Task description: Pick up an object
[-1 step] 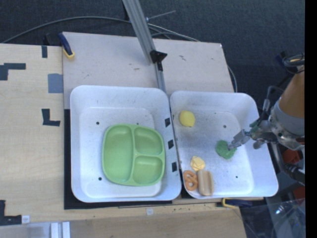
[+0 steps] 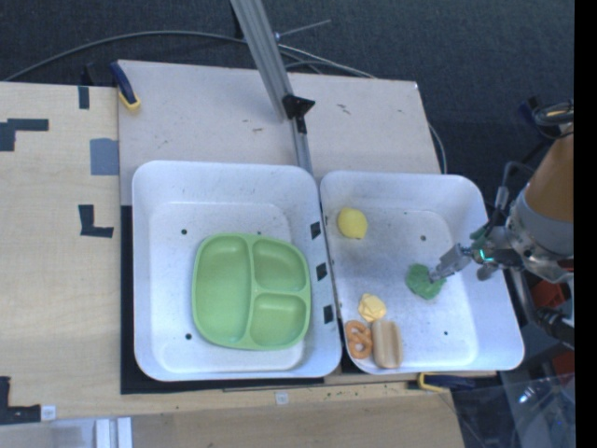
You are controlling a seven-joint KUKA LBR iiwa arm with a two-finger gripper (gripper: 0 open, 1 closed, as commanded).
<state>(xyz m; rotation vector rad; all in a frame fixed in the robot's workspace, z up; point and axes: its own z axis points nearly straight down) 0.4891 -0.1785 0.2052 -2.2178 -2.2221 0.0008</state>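
Note:
In the right bin (image 2: 466, 194), a green lumpy object (image 2: 423, 284) lies right of the middle. My gripper (image 2: 446, 264) reaches in from the right and its tip rests at the green object's upper right edge, touching or just above it. A yellow lemon-like ball (image 2: 352, 223) sits near the bin's upper left. At the front left lie a small yellow piece (image 2: 371, 306), an orange pretzel (image 2: 357, 339) and a tan bun (image 2: 386, 343), close together.
The left bin (image 2: 154, 194) holds a light green divided plate (image 2: 251, 291). A slanted metal pole (image 2: 266, 45) stands behind the bins. Cables run across the dark floor at the back.

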